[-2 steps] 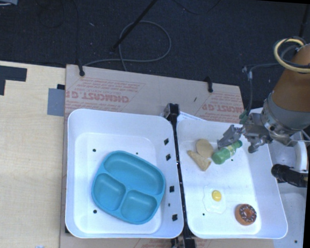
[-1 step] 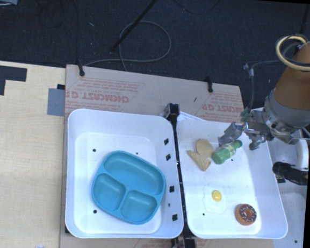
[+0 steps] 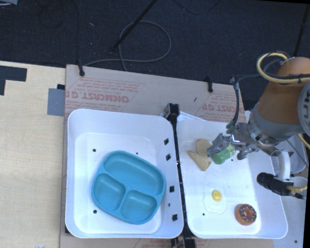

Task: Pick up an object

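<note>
Camera view shows my gripper (image 3: pixel 221 152) clamped on a green object (image 3: pixel 225 154) just above the right bin (image 3: pixel 265 222), lift apparently remaining.

We count four small items in the right bin (image 3: pixel 275 226); a green object (image 3: pixel 223 155), rounded, at the far middle, sitting between the fingers of the gripper (image 3: pixel 221 149); we cannot tell whether it is lifted or resting; a tan wedge-shaped piece (image 3: pixel 201 153), flat, just left of the green object; a fried egg (image 3: pixel 214 200), white with a yellow yolk, flat, near the middle; a brown doughnut (image 3: pixel 246 214) with speckled topping, flat, at the near right.
</note>
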Robot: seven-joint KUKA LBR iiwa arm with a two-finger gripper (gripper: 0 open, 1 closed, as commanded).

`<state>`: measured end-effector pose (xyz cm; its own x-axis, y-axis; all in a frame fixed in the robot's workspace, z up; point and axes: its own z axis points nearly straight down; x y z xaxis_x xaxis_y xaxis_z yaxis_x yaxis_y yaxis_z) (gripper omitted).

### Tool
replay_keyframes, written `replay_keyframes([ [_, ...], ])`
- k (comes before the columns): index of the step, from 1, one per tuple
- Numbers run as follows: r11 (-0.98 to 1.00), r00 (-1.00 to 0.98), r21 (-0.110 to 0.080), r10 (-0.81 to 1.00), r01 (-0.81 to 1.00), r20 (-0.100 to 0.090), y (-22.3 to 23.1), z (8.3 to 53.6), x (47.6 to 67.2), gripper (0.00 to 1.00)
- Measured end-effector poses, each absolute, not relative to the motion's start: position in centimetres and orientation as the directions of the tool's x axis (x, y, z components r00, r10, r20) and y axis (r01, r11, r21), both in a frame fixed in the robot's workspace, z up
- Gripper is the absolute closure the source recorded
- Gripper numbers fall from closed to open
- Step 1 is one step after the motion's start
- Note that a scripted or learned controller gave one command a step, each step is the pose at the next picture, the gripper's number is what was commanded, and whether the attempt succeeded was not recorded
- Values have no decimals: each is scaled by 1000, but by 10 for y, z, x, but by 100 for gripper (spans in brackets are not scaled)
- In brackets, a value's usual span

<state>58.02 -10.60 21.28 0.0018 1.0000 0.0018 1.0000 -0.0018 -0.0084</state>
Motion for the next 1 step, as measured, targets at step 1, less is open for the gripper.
replay_keyframes([
  [1,0,0,-7,1000,1000,1,-115,158,575,0],
])
